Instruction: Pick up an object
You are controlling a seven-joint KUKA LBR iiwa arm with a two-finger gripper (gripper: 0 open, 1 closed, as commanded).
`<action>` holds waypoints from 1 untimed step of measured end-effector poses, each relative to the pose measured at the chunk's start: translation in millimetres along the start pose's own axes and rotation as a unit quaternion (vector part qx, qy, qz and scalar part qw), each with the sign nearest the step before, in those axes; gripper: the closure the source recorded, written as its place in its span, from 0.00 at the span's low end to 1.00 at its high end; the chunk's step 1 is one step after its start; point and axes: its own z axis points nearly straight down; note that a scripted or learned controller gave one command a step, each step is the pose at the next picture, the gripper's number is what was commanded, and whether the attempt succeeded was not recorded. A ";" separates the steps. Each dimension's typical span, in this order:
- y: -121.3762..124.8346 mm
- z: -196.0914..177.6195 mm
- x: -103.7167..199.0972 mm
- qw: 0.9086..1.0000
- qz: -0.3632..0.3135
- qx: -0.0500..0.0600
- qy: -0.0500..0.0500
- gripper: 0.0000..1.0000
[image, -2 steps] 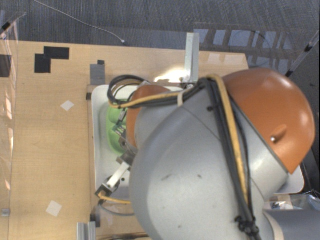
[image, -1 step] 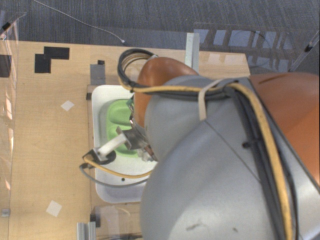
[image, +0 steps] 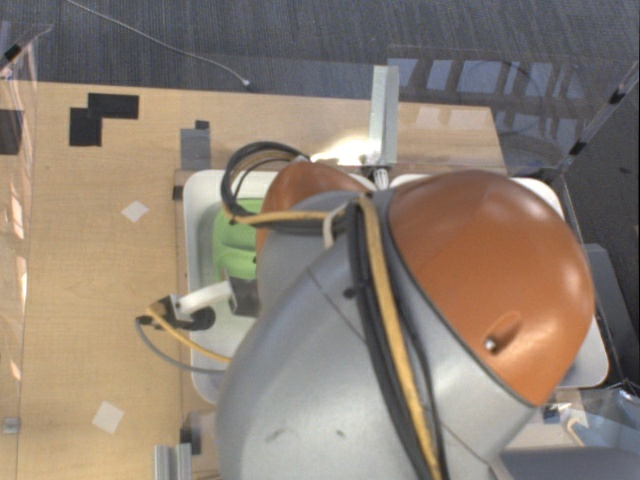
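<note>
The left bin [image: 200, 193] is largely hidden by the grey and orange arm [image: 430, 308]. A green object [image: 232, 243] is seen inside it, at the left. The gripper's state cannot be told.

Big grey arm with orange dome casing [image: 400, 328] covers most of both shallow white bins [image: 200, 193], cut off by bottom edge; gripper buried beneath it, fingers unreadable. Bright green object [image: 232, 243] in left bin half hidden behind arm and black cable loop [image: 245, 163], shape unclear
</note>
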 end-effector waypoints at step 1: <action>-0.8 15.3 3.8 1.000 0.012 0.003 0.006 1.00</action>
